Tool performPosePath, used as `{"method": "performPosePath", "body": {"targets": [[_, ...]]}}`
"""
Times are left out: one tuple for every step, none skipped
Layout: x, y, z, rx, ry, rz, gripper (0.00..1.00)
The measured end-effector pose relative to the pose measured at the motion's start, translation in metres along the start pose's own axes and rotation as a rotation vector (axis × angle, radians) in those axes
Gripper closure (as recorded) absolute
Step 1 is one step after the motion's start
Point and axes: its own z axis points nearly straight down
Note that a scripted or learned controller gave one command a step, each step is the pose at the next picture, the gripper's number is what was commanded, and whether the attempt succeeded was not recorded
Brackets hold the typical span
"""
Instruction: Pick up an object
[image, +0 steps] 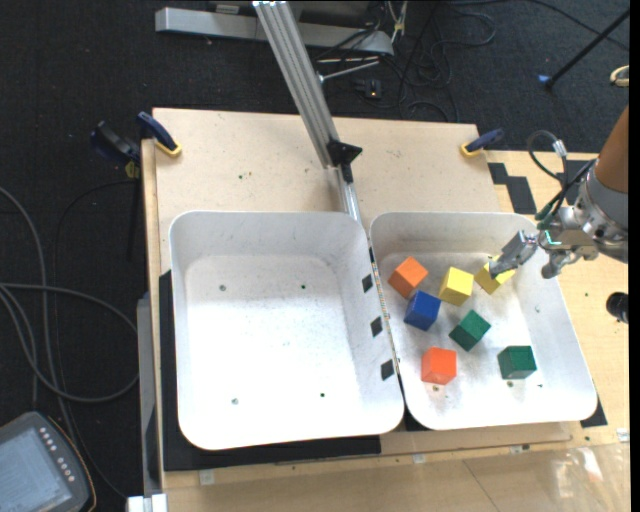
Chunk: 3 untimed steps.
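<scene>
The bench (250, 160) carries two shallow white bins side by side: the left bin (200, 300) and the right bin (570, 390), which holds all the blocks. The arm (615, 190) comes in from the right edge of the camera view, its wrist over the right bin's upper right rim, and the gripper (510, 262) slants down and leftward from there into the bin. At the gripper's tip sits a small yellow block (489, 279), and it appears to lie between the fingers, so the gripper looks closed on it, though the view is too coarse to rule out that it merely touches the block. That block is tilted and seems slightly raised off the bin floor, which I judge from its angle alone. Just beside it to the left is a larger yellow cube (457, 285), near enough that a swing leftward could knock it. Further left lie the orange cube (408, 276) and the blue cube (422, 310); below are the green cube (470, 329), the dark green cube (517, 362) and the red-orange cube (439, 366). The relation that matters is that the block lies at the gripper's lower-left end, in line with the fingers' slant, so a lift back up and to the right along that line should carry it clear of its neighbours.
</scene>
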Motion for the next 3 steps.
{"method": "performPosePath", "body": {"targets": [[0.0, 0.001, -0.002, -0.004, -0.001, 0.0, 0.0], [0.003, 0.007, 0.043, 0.0, 0.0, 0.001, 0.0], [0.001, 0.009, 0.087, 0.001, 0.0, 0.002, 0.0]]}}
